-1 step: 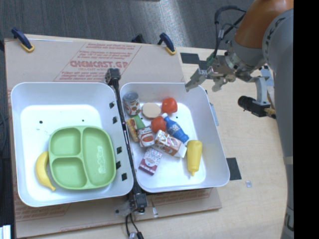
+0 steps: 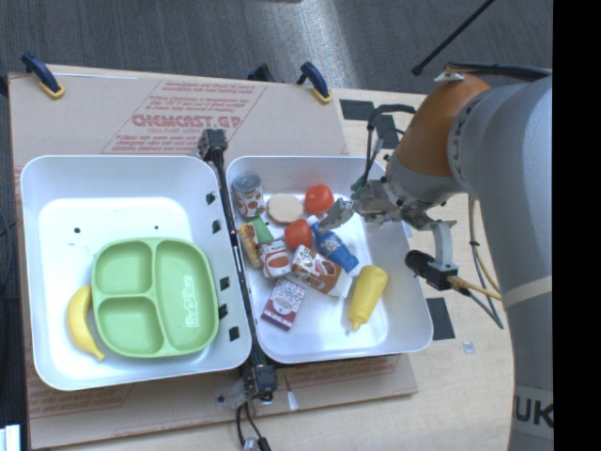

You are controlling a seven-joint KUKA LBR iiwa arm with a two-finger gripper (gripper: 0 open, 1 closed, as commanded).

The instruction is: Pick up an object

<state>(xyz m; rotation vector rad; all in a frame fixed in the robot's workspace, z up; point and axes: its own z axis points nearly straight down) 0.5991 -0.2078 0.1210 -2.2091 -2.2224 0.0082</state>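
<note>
- Blue packet (image 2: 335, 250) looks like the likeliest pick here, since it's lying in the right bin (image 2: 406, 318) just below and beside the gripper (image 2: 340, 212), propped on the other snacks.
- It's judged to be light and a bit crinkly, probably a soft pouch, so it could slide or squash if pinched hard. A grab across its narrow width near the upper end would likely be best.
- The gripper is seen hanging over the upper middle of the right bin, tips down by the top end of the blue packet and right next to the red ball (image 2: 318, 198).
- How wide it's opened can't be told from this angle, and nothing can be seen held in it. Whether the packet is actually touched can't be made out either.
- Close around it: a second red ball (image 2: 299, 234), a round beige cookie thing (image 2: 283, 208), and a small can (image 2: 248, 195) standing near the divider.
- A bit lower, a couple of small cartons (image 2: 315, 269) and a flat red packet (image 2: 285, 304) are piled up, all touching each other.
- A yellow mustard bottle (image 2: 364, 295) is lying off to the right of the pile, with more room around it, so that'd be an easier target honestly.
- Over in the left bin (image 2: 38, 186), a green divided plate (image 2: 155, 297) and a banana (image 2: 81, 321) are sitting, well away from the arm.
</note>
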